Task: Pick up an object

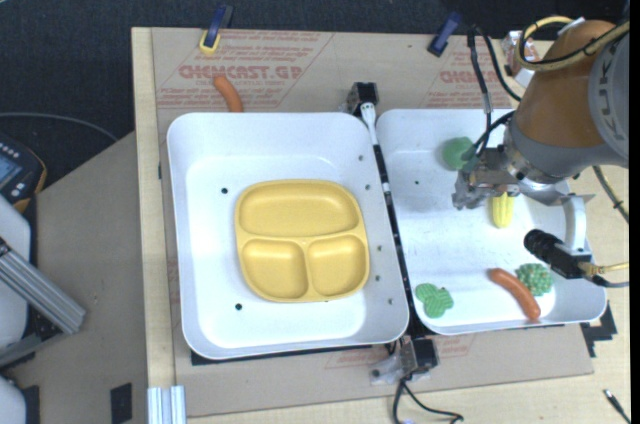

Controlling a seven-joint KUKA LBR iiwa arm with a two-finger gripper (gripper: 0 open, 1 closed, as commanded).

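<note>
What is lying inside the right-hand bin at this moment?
In the right bin: a green item at the back, a yellow corn piece beneath the pincer, a sausage, and two broccoli pieces. The arm covers the back right corner.

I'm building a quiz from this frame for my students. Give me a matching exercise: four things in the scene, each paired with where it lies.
Things:
1. yellow divided plate
2. sausage
3. corn cob
4. orange carrot

Places:
A. on the board behind the left bin
B. right bin, near front edge
C. middle of left bin
D. right bin, beside the gripper

Pairs: 1-C, 2-B, 3-D, 4-A
</note>
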